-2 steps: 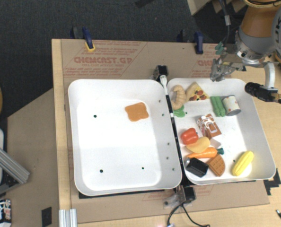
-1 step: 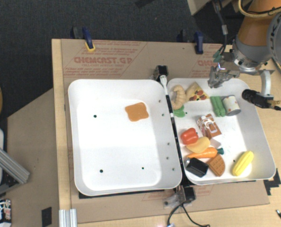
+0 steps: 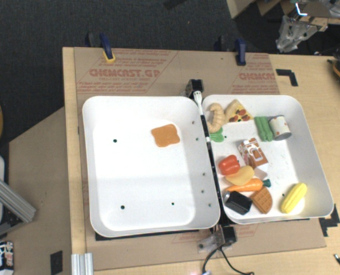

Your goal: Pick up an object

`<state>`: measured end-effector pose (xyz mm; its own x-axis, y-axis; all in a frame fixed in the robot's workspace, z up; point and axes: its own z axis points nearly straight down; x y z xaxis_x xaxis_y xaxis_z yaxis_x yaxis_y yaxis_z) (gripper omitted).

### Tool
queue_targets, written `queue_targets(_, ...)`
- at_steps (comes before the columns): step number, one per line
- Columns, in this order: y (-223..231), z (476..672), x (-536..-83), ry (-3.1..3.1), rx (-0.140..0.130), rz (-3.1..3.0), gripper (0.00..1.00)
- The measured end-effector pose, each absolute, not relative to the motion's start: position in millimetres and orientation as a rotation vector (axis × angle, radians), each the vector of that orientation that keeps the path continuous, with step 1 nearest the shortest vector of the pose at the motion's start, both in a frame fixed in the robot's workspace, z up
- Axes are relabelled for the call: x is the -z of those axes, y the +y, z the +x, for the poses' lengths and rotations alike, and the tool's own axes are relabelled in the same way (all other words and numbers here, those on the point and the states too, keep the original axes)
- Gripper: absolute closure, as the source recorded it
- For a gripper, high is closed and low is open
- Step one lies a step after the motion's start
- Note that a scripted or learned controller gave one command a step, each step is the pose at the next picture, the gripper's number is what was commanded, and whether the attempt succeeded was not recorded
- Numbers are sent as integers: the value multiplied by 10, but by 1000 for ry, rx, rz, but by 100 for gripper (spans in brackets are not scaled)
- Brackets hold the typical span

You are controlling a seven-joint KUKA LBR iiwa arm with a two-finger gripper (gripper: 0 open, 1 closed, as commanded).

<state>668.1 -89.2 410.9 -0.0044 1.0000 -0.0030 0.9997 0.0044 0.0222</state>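
Brown cardboard bench bears glossy white bins; jaws state indiscernible.

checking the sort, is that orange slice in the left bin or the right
In the left bin. The orange slice lies flat on its white floor, alone, left of the divider; the other toy foods sit in the right bin.

Probably a robotics lab: a board clamped by blue clips carries two white bins, toy food fills the right one, and cabling trails at bottom centre over dark carpet.
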Motion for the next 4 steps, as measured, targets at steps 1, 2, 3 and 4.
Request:
queue_targets(1, -1494, 6665, -4545, 2209, -5, 2219, 100)
queue_targets(2, -2075, 6440, -5052, 2207, -3, 2220, 100)
queue_targets(3, -368, 6203, -5391, 2240, -14, 2199, 100)
queue_targets(4, -1140, 5817, -5362, 2212, 3, 2229, 100)
